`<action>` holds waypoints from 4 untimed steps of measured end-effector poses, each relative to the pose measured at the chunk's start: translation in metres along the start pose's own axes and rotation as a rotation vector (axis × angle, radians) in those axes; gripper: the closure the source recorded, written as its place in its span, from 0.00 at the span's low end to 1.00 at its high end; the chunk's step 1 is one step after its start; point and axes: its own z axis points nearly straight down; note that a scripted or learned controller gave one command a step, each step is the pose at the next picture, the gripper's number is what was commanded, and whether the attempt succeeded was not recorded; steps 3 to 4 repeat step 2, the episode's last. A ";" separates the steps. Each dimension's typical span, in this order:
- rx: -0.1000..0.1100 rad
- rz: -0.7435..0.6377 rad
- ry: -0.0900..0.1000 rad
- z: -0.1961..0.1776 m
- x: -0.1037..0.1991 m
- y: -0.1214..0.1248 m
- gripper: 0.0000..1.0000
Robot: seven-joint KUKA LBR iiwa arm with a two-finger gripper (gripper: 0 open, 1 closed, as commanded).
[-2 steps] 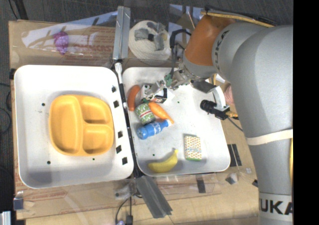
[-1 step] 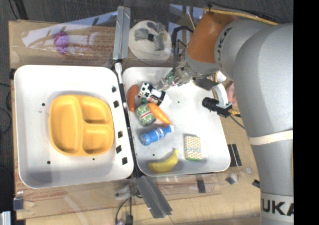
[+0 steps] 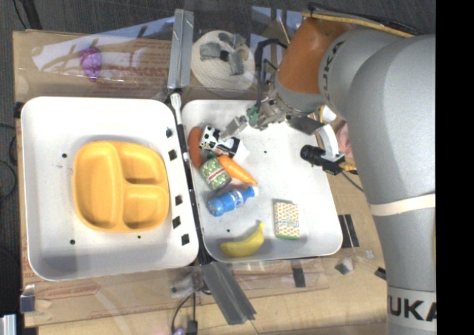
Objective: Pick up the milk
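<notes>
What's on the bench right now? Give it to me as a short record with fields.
left bin: holds a yellow divided tray
right bin: holds all the small items
milk: black-and-white carton near the bin's upper left, beside a sausage
other items: carrot, green packet, blue bottle, banana, small box
gripper: over the right bin's top edge, close to the milk
arm: reaches in from the right
</notes>
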 end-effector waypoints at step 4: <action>0.034 -0.108 0.025 0.020 0.045 -0.017 1.00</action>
